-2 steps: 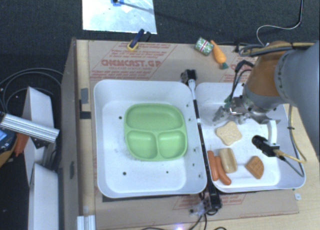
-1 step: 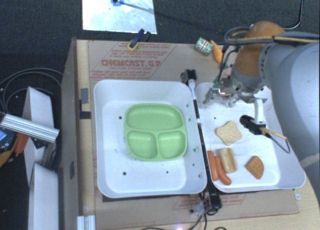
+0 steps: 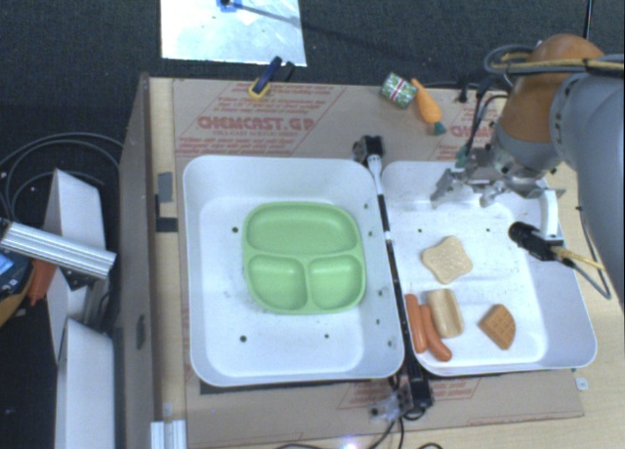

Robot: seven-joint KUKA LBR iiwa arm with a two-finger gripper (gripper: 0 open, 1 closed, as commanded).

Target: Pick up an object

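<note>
My gripper (image 3: 463, 191) hangs over the back part of the right bin (image 3: 566, 286), its fingers spread open with nothing between them. In front of it on the bin floor lies a toast slice (image 3: 447, 260). Nearer the front edge are a tan bun (image 3: 446, 311), two orange sausages (image 3: 427, 327) against the left wall, and a brown waffle piece (image 3: 497, 326). All of them lie apart from the gripper.
A green divided plate (image 3: 303, 257) sits in the left bin (image 3: 215, 281). Behind the bins, on the cardboard, lie a toy carrot (image 3: 428, 103) and a small green can (image 3: 397, 89). A blue and yellow clamp (image 3: 269, 76) is at the board's back edge.
</note>
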